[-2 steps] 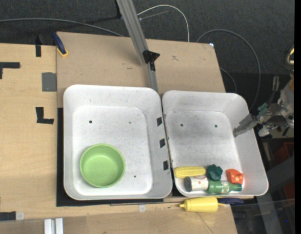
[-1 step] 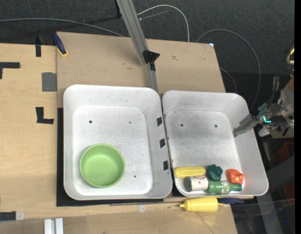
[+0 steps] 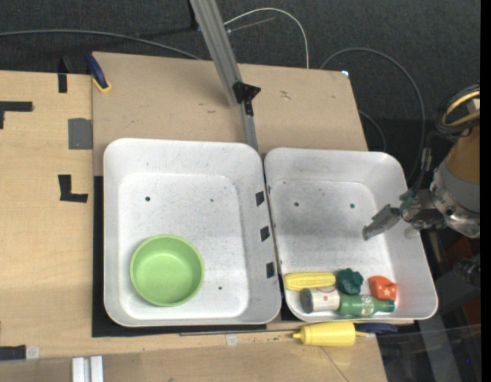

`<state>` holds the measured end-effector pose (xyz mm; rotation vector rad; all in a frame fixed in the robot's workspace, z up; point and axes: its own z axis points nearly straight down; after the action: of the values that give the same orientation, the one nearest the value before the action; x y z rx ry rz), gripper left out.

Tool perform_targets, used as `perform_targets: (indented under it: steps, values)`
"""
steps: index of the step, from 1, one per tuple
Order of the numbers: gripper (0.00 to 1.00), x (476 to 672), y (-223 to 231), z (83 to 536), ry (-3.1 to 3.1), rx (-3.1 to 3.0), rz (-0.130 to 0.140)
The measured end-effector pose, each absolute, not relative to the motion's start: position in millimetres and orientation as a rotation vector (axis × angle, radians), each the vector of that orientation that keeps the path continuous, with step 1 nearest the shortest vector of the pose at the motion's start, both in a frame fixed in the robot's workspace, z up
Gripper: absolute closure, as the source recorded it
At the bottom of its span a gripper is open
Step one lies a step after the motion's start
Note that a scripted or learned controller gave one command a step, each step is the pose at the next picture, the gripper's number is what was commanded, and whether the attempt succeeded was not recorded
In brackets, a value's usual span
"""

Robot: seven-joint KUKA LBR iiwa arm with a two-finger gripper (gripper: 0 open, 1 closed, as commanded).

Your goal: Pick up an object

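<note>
My gripper (image 3: 380, 221) hangs over the right side of the right bin (image 3: 325, 165), reaching in from the right edge. Nothing is seen between its fingers. Along the right bin's front wall lie several small objects: a yellow corn cob (image 3: 309, 280), a white and red can (image 3: 320, 299), a dark green lump (image 3: 349, 279), a green bottle (image 3: 364, 306) and an orange-red piece (image 3: 382, 288). They lie a little below and left of the gripper. A green bowl (image 3: 166, 270) sits in the front left of the left bin (image 3: 181, 157).
A yellow bottle-shaped object (image 3: 328, 335) lies on the bench just outside the right bin's front rim. A grey metal pole (image 3: 221, 46) slants down to the gap between the bins. Cables curve over the dark floor behind the bench.
</note>
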<state>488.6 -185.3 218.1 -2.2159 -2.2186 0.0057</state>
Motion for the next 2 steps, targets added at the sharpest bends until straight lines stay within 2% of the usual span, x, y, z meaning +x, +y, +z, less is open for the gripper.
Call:
perform_targets:
  steps: [2]
  values:
    - [0.00,489.5,-186.6,111.4,-2.219,-2.216,0.006]
